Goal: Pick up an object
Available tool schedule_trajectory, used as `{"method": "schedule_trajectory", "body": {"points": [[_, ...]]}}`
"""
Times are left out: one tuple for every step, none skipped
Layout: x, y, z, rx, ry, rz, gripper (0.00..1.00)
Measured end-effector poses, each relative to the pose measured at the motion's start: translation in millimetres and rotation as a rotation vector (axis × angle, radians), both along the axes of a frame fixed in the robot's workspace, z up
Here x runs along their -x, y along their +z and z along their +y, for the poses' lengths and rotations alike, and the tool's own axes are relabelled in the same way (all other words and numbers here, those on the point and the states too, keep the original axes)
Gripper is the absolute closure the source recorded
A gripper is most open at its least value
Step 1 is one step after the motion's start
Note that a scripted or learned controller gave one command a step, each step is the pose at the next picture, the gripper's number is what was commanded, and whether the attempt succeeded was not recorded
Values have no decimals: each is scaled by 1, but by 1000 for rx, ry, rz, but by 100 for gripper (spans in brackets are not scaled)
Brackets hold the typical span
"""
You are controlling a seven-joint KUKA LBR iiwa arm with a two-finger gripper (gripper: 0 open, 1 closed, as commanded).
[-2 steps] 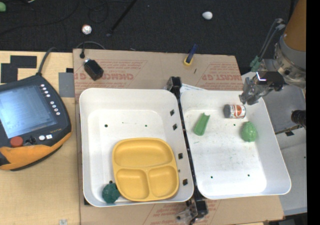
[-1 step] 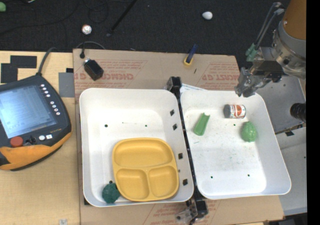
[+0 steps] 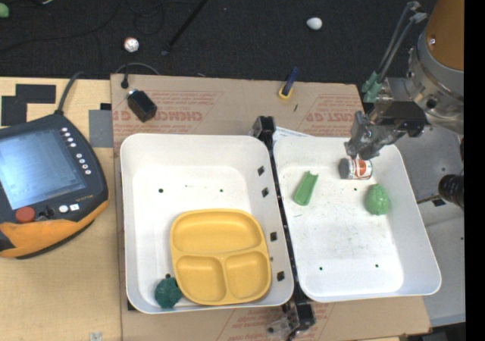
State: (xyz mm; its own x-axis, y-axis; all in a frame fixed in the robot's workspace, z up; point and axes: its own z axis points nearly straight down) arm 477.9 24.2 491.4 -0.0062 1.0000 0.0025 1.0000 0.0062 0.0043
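Near the far edge of the right bin (image 3: 424,271), a small can (image 3: 359,169) lies on its side, touching or just below the gripper (image 3: 362,151). It looks silver at one end with a red and white label, though it is small and partly covered, so details are uncertain. Judging by its look, it is probably light, stiff and smooth-walled, likely to roll or slip; the best hold would be across its round body at the middle, squeezing the curved sides. Whether the gripper is spread or closed cannot be told from this angle, and nothing shows the can held.

Toward the same bin's right edge, near the can, sits a lumpy green toy (image 3: 377,200). Nearer the bin's left edge lies a green block (image 3: 305,188), tilted, apart from both.

Across the divider, the left bin (image 3: 151,151) carries a yellow divided plate (image 3: 220,255) by its near edge, with a dark green lump (image 3: 167,292) in the near left corner, just beside the plate.

Beyond the bins' left side, a handheld control pendant (image 3: 45,180) rests on the bench.
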Motion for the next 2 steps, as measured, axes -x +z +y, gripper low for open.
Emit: {"method": "schedule_trajectory", "body": {"points": [[2,49,68,1,0,2,100],[4,-187,13,6,-11,23,100]]}}
